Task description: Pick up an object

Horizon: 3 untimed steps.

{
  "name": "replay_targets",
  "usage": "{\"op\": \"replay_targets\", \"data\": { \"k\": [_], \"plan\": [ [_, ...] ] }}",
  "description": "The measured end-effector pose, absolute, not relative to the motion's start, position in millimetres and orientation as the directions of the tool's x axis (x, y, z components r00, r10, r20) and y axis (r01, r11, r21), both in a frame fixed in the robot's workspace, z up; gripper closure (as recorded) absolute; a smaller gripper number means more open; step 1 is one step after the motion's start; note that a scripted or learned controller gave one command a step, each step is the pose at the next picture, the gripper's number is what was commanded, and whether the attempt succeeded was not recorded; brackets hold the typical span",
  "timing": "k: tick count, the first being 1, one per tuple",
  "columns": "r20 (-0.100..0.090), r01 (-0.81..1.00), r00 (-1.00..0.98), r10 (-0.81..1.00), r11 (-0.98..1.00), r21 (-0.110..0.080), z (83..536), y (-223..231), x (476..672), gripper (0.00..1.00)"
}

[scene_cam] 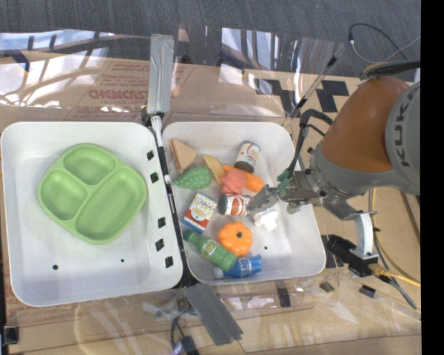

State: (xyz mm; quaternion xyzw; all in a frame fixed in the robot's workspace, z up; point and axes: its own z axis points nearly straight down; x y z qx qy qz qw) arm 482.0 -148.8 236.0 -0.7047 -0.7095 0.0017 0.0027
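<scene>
White plastic formed both bins on the tabletop [81, 87], and the right bin [300, 250] carried the clutter that mattered. The claw [265, 204] sat low inside it, reaching in from the right, its tips close by a small jar [234, 205] lying on its side. That jar lay just to the claw's left, its long axis running roughly left to right, nearly in line with the arm's reach, so any closing would have had to straddle its short width. It looked dark-bodied with a white and red label. Whether the claw had closed or gripped anything, I could not tell; nothing was plainly seen between its tips. Just below sat an orange pumpkin [234, 237], with a green bottle [211, 249] and a blue bottle [243, 267] nearer the bin's front. The left bin [29, 272] held a green divided plate [93, 192].
</scene>
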Motion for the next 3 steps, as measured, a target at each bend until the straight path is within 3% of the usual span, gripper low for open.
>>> {"op": "replay_targets", "data": {
  "k": [1, 2, 3],
  "plan": [
    [0.003, 0.987, -0.158, 0.987, 0.158, -0.007, 112.1, -162.7, 475.5, 0.0],
    [0.003, 0.987, -0.162, 0.987, 0.162, -0.009, 121.1, -163.3, 475.7, 1.0],
    [0.001, 0.989, -0.15, 0.989, 0.15, -0.003, 194.0, -110.7, 521.7, 1.0]
  ]
}}
